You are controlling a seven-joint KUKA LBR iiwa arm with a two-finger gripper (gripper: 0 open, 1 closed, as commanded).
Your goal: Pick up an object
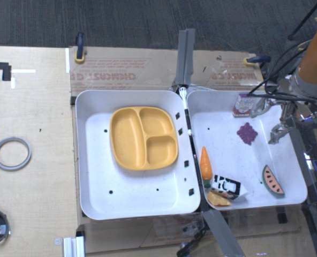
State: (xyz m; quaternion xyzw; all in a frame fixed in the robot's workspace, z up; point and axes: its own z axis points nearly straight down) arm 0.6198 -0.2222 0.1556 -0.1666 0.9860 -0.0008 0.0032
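fingers (280, 134) over R bin (292, 154), grapes (247, 133) near

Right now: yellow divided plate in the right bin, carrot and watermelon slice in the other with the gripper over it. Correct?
Not quite. The camera view shows the yellow divided plate in the left bin. The carrot and watermelon slice lie in the right bin, gripper over it.

floor (121, 9): dark grey carpet along the far side | desk (35, 197): pale wood surface at left | cardboard sheet (126, 71): brown, printed, lying on the desk's far part | roll of tape (11, 153): grey ring near left edge | clamp (80, 47): blue-handled, at cardboard's far left corner | light: even, soft shadows
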